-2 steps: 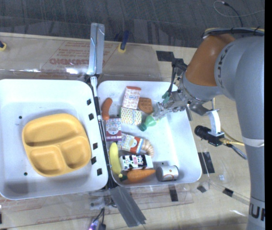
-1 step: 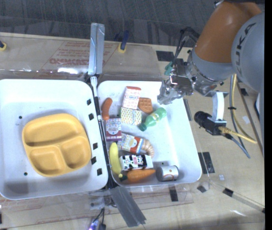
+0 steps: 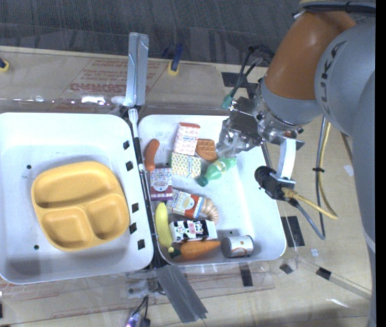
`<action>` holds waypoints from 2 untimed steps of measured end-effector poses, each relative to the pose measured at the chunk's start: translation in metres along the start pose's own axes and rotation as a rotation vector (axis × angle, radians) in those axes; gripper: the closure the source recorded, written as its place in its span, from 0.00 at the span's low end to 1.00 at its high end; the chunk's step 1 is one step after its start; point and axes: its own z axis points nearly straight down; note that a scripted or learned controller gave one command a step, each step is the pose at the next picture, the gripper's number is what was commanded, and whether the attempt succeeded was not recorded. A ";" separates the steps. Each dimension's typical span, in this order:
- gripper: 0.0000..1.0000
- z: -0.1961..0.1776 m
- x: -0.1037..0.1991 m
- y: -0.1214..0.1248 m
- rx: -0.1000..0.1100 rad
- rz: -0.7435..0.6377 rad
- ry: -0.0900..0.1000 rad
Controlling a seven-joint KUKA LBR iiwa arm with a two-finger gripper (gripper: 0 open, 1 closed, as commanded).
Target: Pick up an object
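Observation:
The right bin (image 3: 264,213) holds several toy groceries. A green bottle (image 3: 214,171) lies tilted near the bin's middle. My gripper (image 3: 229,144) hangs just above and to the right of the bottle's top end, close to a brown waffle piece (image 3: 206,148). Nothing shows between the gripper and the bottle that tells of a hold. To the left are a red and white carton (image 3: 187,137), a yellow box (image 3: 186,164) and a sausage (image 3: 152,154).
Lower in the right bin lie a banana (image 3: 162,223), a black and white carton (image 3: 191,230), a carrot (image 3: 199,249) and a silver can (image 3: 237,245). The left bin (image 3: 9,142) holds a yellow divided tray (image 3: 78,203). The arm's cables (image 3: 308,206) hang over the right rim.

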 end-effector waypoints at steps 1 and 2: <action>1.00 -0.004 -0.081 0.001 0.001 -0.228 0.001; 1.00 -0.018 -0.082 -0.045 0.000 0.098 0.000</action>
